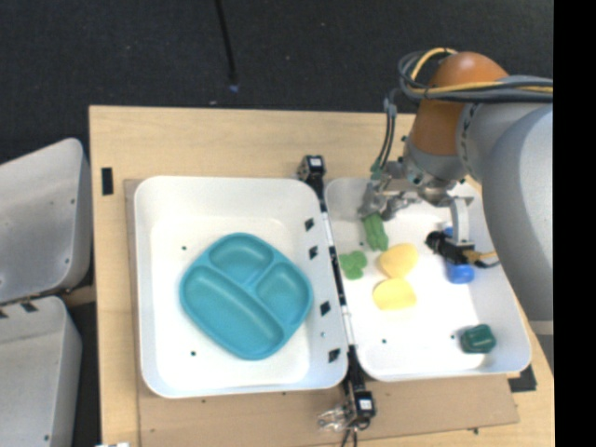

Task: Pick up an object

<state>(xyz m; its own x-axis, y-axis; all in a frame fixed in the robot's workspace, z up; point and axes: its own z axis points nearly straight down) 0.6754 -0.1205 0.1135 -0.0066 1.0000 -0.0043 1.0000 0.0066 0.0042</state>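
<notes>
A grey arm (503,147) reaches in from 3 o'clock over two white bins on the bench. The left bin (168,212) carries a teal divided plate (244,293) at its middle. The right bin (419,343) holds a scatter of small pieces. The gripper (384,205) hangs at about 10 o'clock in the right bin; from this angle it cannot be told whether it is open or closed, nor whether it has hold of anything. Two yellow lumps sit near the bin's centre, one (399,260) at 12 o'clock of the other (394,293) and just beside it. The likely target, a green stick (375,232), lies directly at 6 o'clock of the gripper, close under it, its long axis running roughly 12 to 6. It looks like a light toy piece, probably moulded plastic or foam, smooth and apt to slip or roll. It is narrow enough to be pinched across its short width near the middle, where it would balance, and nothing about it suggests it would break. A dark green block (478,339) rests well apart at 5 o'clock in the bin. A small green lump (353,265) sits at 9 o'clock near the wall, at 7 o'clock of the stick. A blue piece (458,272) lies toward 3 o'clock.
</notes>
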